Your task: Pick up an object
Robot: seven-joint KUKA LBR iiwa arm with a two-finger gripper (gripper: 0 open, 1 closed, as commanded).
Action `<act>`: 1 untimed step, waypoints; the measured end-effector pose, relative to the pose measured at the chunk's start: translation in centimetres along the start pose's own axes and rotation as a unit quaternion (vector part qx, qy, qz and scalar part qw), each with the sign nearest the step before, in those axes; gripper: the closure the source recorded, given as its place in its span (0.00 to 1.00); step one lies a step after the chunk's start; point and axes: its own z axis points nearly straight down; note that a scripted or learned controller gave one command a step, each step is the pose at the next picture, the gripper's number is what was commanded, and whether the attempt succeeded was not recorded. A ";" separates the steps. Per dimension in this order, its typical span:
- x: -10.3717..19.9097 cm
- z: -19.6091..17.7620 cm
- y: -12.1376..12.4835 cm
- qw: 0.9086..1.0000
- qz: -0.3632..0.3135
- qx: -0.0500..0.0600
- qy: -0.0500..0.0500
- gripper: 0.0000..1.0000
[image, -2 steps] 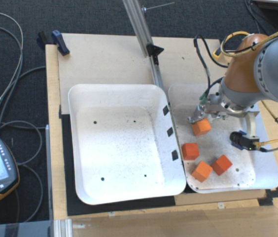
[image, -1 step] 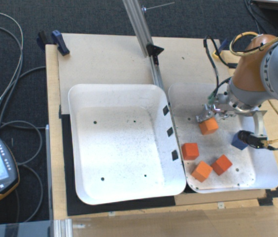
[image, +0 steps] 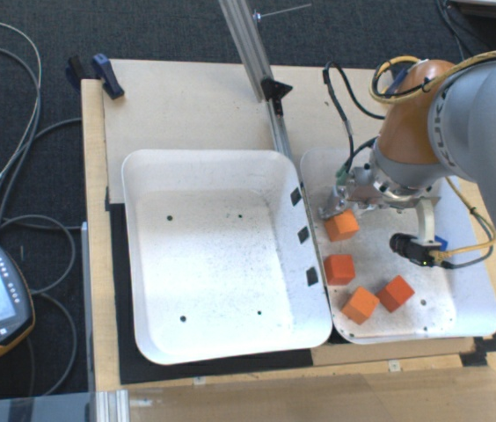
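Several orange blocks lie in the right bin. One orange block sits near the bin's left wall, directly under the tip of my gripper, touching it or nearly so. A redder block lies just below that one. Two more blocks rest toward the front of the bin. The grey arm with its orange band reaches in from the right and hides the back of the right bin.
The left bin stands beside the right one, with black clips on the shared wall. A slanted metal pole rises behind the bins. Cables and a black connector hang from the wrist.
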 end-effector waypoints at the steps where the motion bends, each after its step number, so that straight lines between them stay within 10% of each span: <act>1: 7.9 -10.4 -5.1 1.000 0.000 -0.005 -0.001 1.00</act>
